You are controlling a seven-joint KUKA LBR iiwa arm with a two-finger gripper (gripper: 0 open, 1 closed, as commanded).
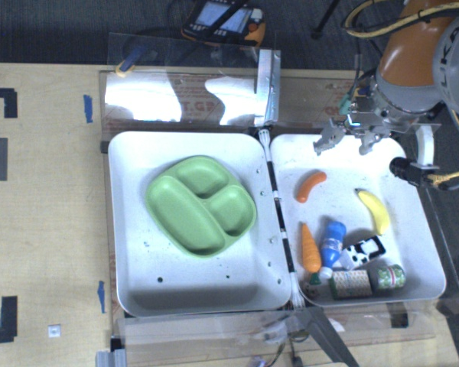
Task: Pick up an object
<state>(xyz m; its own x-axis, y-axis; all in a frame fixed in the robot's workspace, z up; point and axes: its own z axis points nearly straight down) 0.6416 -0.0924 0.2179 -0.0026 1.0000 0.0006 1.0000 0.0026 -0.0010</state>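
My gripper (346, 141) hangs over the far edge of the right bin (421, 228), its two fingers spread apart with nothing between them. Below it in the bin lie an orange sausage-shaped toy (310, 186), a yellow banana (375, 209), an orange carrot (311, 249), a blue and white bottle (332, 242), a black and white object (364, 251) and a green-ended can (367, 280). The sausage toy is the nearest to the gripper, a little toward the front and left of it.
The left bin (130, 167) holds a green divided plate (201, 204). A metal divider post (268, 86) rises at the back between the bins. Clear panels stand behind the left bin. Cables and the arm's orange band (413, 56) sit at the upper right.
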